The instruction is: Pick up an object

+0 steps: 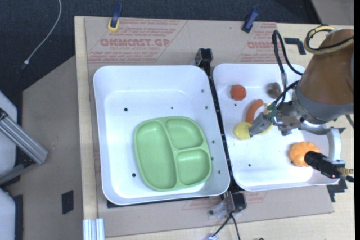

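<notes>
My gripper (260,125) hangs over the left part of the right bin (270,174). Its tip is right beside a small yellow lemon-like piece (242,131) and just below an elongated orange piece (254,109). A round red-orange piece (238,92) lies farther back, with a small brown piece (274,89) to its right. An orange fruit-like piece (301,153) sits near the bin's front right, partly behind the arm's black fitting. Nothing is visibly held.
In the left bin (112,93) lies a green three-compartment plate (171,152). The arm (329,78) covers the right bin's right side. Black clamps (203,57) sit between the bins at the back and front.
</notes>
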Controlling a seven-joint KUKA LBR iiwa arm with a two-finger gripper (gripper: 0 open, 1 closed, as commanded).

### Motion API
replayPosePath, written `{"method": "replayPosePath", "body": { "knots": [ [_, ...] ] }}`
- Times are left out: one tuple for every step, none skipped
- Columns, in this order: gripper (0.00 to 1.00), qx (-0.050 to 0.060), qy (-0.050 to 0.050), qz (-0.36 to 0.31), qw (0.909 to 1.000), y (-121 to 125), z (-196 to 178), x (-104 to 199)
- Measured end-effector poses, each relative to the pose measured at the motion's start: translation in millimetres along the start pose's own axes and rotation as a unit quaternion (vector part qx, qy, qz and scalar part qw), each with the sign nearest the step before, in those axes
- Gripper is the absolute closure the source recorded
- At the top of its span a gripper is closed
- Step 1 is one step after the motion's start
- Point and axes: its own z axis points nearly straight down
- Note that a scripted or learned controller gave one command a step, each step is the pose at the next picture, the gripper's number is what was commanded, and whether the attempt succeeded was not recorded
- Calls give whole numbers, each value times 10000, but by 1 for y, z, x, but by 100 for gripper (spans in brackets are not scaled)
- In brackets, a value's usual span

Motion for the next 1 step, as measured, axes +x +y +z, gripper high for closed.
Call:
{"method": "replayPosePath", "body": {
  "knots": [
    [0, -3, 2, -3, 10000, -4, 44, 3]
  ]
}}
